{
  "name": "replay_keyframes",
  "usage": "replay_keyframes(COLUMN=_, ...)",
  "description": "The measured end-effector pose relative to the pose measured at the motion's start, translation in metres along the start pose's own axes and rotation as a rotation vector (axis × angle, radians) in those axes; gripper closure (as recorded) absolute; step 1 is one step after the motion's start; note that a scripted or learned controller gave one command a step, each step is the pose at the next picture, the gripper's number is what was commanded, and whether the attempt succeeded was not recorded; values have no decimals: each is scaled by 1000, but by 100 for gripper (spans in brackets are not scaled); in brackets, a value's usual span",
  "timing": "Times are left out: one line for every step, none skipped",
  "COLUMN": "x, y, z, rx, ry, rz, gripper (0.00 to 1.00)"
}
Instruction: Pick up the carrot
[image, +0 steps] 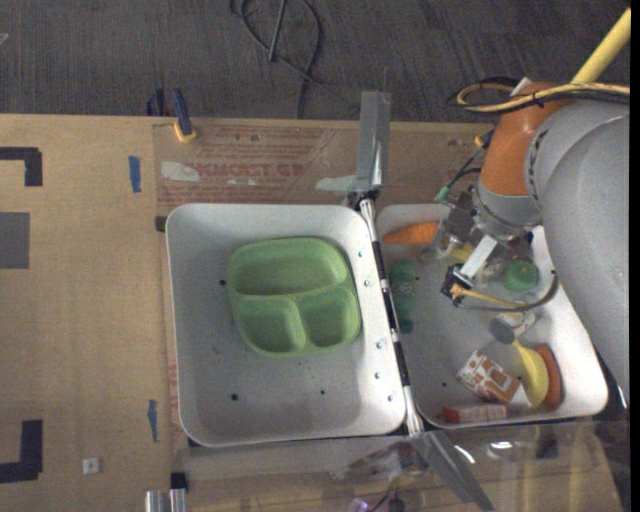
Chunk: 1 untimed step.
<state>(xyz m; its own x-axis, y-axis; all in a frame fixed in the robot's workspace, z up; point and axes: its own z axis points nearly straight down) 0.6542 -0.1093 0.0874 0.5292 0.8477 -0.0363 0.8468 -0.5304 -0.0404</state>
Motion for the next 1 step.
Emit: replay_keyframes(x=-7, y=-20, z=-25, rx=-36, ry=37, rz=55, gripper=0)
